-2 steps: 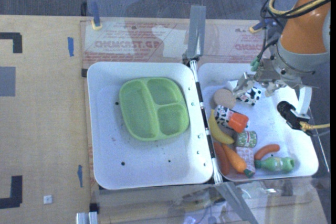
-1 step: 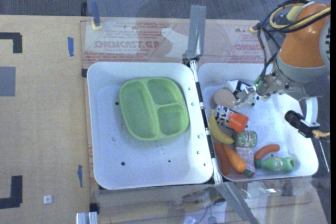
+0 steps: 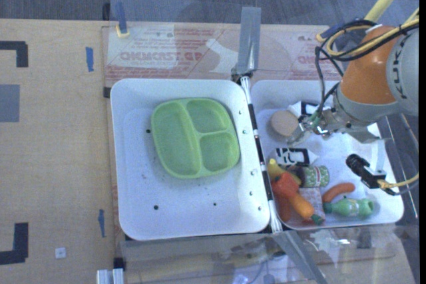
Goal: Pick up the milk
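Grey arm (image 3: 373, 86) bent in from the right over the right bin (image 3: 393, 209), claw (image 3: 307, 128) lowered beside the milk (image 3: 293, 156), claw state cannot be told, green tray (image 3: 195, 137) well apart at its left

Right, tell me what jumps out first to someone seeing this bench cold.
The green divided plate sits alone in the left bin, bright against the white. On the right, the arm's orange band hangs over the right bin, with the hand low beside a tan round piece. A heap of toy food crowds that bin's near side.
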Available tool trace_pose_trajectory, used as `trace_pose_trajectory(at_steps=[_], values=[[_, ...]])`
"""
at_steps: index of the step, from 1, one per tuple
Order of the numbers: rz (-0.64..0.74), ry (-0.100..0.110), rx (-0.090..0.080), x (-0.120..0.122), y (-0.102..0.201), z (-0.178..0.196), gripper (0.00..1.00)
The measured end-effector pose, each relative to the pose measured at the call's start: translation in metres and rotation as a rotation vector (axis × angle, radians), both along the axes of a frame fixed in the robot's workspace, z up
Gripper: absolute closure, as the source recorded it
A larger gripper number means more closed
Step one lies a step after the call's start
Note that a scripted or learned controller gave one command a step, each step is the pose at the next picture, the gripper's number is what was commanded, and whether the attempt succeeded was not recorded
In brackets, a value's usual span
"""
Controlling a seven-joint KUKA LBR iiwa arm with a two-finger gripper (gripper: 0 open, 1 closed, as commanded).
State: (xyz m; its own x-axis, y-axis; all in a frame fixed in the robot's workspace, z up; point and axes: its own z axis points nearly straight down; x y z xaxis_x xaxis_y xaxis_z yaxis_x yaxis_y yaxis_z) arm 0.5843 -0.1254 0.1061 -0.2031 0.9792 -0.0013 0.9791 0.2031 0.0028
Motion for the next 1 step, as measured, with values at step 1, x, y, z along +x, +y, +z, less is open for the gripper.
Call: trace_pose_trajectory(at_steps=[1], values=[[-0.002, 0.003, 0.0, -0.0009, 0.0, 0.0076, 1.0]])
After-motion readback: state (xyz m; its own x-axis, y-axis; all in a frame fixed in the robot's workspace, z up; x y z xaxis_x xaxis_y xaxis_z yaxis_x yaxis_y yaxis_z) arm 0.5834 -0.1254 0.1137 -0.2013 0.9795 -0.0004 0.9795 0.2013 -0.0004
